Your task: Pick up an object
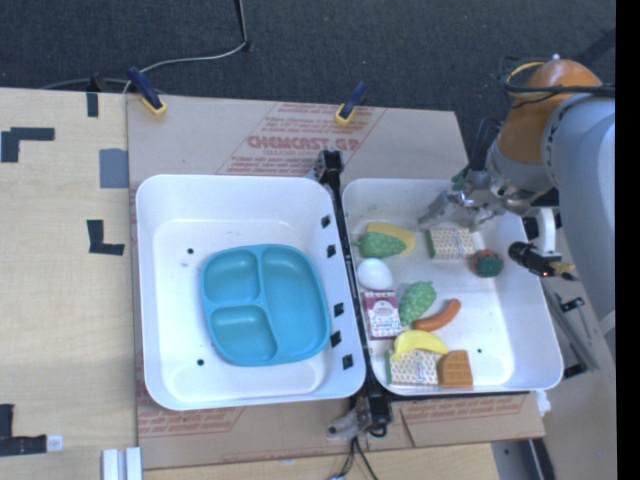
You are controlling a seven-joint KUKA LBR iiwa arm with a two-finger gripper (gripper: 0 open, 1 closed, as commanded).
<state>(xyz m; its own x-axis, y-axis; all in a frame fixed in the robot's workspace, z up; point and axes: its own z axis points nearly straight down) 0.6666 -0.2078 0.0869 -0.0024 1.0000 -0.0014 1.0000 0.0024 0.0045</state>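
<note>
In the right bin (pixel 520 363), nearest the camera, a patterned cracker-like square (pixel 413 368) and a brown waffle piece (pixel 456 369) sit side by side along the front wall, with a yellow banana (pixel 418 343) touching them from behind. Just beyond, a small red-and-white carton (pixel 384 317) lies by the bin's left wall, a leafy green vegetable (pixel 417 298) beside it and an orange sausage (pixel 438 314) to its right. A white egg (pixel 375 273) rests behind the carton, and a yellow-green corn cob (pixel 386 239) lies behind the egg. Toward the bin's far right, a second patterned square (pixel 452 242) and a small green-and-red strawberry-like piece (pixel 488 263) sit close together. The gripper (pixel 462 208) hangs just above that square; whether its jaws are apart or clamped on anything cannot be told. The left bin (pixel 165 208) holds a blue divided plate (pixel 265 303).
</note>
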